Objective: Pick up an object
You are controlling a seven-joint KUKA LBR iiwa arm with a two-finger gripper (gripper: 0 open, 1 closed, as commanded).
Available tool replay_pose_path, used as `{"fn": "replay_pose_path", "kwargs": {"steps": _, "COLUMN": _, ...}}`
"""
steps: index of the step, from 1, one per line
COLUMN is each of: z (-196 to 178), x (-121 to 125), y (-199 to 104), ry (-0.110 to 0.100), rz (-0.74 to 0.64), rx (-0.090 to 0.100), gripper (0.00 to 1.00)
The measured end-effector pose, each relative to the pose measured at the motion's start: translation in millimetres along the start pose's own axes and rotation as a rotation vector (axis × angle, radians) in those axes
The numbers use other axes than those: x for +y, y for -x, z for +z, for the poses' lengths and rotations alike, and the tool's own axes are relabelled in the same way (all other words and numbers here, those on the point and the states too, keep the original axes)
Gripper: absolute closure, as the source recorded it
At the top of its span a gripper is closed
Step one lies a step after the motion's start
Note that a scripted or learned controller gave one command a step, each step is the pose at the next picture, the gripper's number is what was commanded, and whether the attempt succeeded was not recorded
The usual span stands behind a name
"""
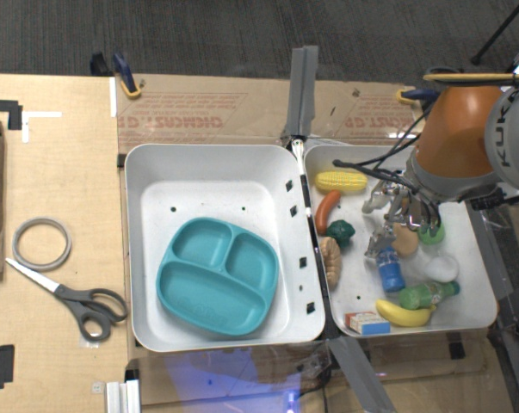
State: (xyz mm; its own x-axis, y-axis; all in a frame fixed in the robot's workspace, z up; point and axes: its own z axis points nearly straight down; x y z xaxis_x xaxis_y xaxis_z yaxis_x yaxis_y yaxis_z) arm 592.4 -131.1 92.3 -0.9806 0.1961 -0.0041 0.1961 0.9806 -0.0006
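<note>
Jaws' spread impossible to tell, low over cluttered right bin [476, 256] on tan bench [61, 170].

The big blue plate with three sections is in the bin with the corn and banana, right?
Not quite. The camera view shows the teal three-section plastic plate lying alone in the left white bin; the yellow corn cob and yellow banana are in the right white bin.

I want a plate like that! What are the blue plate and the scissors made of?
The divided teal plate looks like plastic: one even colour, smooth moulded compartments, a soft matte sheen. The scissors seem to have shiny metal blades, pale and reflective, with grey handles that are probably plastic, though the look alone cannot settle that.
</note>
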Motion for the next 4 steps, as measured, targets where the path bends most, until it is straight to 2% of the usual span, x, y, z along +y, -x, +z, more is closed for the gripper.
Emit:
{"fn": "replay_pose_path", "kwargs": {"steps": 1, "z": -10.1, "x": 0.3, "y": 1.4, "ry": 0.000, "rz": -0.001, "rx": -0.005, "gripper": 1.00}}
{"fn": "replay_pose_path", "kwargs": {"steps": 2, "z": -10.1, "x": 0.3, "y": 1.4, "ry": 0.000, "rz": -0.001, "rx": -0.005, "gripper": 0.00}}
{"fn": "replay_pose_path", "kwargs": {"steps": 3, "z": -20.2, "x": 0.3, "y": 2.8, "ry": -0.001, "rz": -0.002, "rx": -0.010, "gripper": 1.00}}
{"fn": "replay_pose_path", "kwargs": {"steps": 4, "z": -20.2, "x": 0.3, "y": 2.7, "ry": -0.001, "rz": -0.002, "rx": -0.010, "gripper": 0.00}}
